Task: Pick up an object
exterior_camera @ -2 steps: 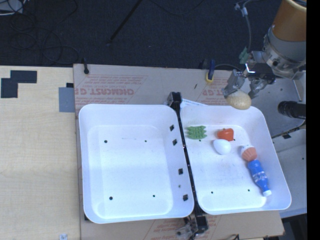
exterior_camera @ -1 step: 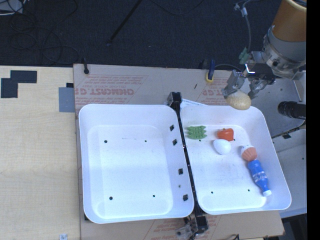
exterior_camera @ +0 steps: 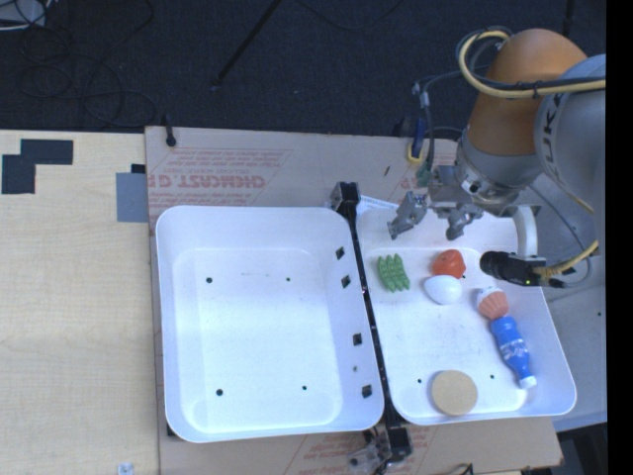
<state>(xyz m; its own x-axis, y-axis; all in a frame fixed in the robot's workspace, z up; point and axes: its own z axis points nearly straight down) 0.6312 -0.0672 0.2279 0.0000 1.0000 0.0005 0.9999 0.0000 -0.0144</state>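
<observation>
camera view: arm (exterior_camera: pixel 534 87) over right bin (exterior_camera: pixel 415 364), fingers (exterior_camera: pixel 433 218) spread apart w/ nothing between.

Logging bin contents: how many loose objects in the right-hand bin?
5. Ridged green piece at the bin's left; red rounded piece touching white egg-shaped piece, centre; blue bottle with orange cap at right; tan round disc nearest the camera.

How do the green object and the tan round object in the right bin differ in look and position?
The green object is ridged and elongated, while the tan disc is smooth, round and flat. The green object lies toward the far side of the right bin, close to the divider between the bins; the tan disc lies near the bin's near edge. The tan disc looks wider than the green object. Both rest on the bin floor, apart from the gripper.
</observation>
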